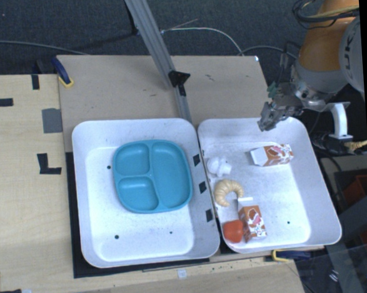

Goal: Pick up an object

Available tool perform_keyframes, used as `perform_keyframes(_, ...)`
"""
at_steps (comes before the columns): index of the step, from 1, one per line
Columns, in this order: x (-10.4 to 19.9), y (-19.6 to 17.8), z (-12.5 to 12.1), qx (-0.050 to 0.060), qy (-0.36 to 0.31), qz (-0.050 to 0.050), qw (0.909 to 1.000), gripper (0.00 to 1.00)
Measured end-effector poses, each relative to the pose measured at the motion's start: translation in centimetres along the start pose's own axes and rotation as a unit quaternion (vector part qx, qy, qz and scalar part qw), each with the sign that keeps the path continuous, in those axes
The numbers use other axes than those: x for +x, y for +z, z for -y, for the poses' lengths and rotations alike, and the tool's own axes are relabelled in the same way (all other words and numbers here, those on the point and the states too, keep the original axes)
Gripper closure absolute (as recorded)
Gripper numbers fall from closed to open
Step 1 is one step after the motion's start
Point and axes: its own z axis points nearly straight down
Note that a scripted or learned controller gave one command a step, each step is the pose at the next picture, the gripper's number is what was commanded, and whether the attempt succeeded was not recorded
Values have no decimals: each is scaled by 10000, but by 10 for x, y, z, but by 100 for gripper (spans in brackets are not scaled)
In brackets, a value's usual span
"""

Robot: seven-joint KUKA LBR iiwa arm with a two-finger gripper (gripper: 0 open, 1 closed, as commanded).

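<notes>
My gripper (pixel 268 120) hangs over the far right corner of the right bin (pixel 301 219), with nothing seen between its fingers. A small white and orange carton (pixel 271 155) lies on its side just below and in front of it. Toward the bin's left side sit a small white object (pixel 219 166) and a curved croissant (pixel 228 191). At the near left of the bin lie a red tomato (pixel 234 232) and a red and white carton (pixel 252 222), touching each other.
The left bin (pixel 98 230) holds a blue divided plate (pixel 153 175). A grey metal pole (pixel 158 47) slants over the bench behind the bins. Cables trail across the dark floor at the back.
</notes>
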Motion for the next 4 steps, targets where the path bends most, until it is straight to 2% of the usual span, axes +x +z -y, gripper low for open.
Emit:
perform_keyframes(2,117,13,21,16,2,1,10000,100)
perform_keyframes(4,222,1,14,5,-3,1,10000,100)
